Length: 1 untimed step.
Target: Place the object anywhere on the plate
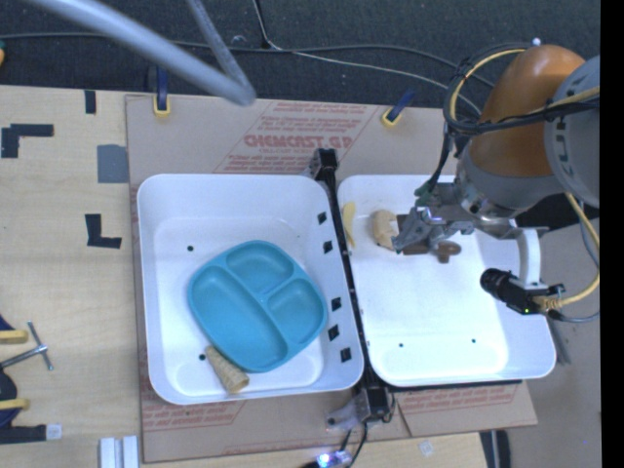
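Over the right bin (526,359), we log the gripper (421,234) beside a tan object (382,227) at nine o'clock; finger state unreadable. Blue plate (255,303) sits in the left bin (161,261).

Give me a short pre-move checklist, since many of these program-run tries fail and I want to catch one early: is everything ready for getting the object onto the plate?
1. Plate reachable: ok. The blue plate lies flat in the left bin, its compartments bare.
2. Object located: ok. A tan object lies in the right bin, near the divider.
3. Pincer at the object: ok. The pincer hangs right beside it.
4. Object gripped: cannot tell. The view is too blurred there.
5. Stray item off the plate: ok. A tan cork-like piece lies at the plate's front edge, in the bin.
6. Path over the divider: cannot tell, since height is unreadable from above.
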### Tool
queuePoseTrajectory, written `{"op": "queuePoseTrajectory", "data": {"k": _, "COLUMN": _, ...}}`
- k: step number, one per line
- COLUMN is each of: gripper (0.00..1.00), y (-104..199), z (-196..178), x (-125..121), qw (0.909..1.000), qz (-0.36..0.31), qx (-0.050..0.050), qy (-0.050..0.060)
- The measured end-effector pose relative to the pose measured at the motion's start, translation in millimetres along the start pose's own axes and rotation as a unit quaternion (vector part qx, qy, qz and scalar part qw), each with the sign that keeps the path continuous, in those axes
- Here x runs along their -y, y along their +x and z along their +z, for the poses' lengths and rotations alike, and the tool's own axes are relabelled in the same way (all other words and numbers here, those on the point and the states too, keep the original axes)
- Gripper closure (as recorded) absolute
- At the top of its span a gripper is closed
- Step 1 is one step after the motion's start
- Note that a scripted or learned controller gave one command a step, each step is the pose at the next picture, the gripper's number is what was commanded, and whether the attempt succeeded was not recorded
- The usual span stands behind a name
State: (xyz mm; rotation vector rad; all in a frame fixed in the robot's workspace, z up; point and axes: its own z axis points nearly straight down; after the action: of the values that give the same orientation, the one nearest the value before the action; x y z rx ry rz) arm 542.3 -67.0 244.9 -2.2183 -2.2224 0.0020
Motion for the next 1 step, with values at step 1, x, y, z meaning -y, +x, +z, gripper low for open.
{"op": "queuePoseTrajectory", "data": {"k": 1, "gripper": 1.00, "y": 54.6, "z": 12.5, "x": 19.9, "qw": 1.0000, "qz": -0.001, "qx": 0.000, "qy": 0.001}}
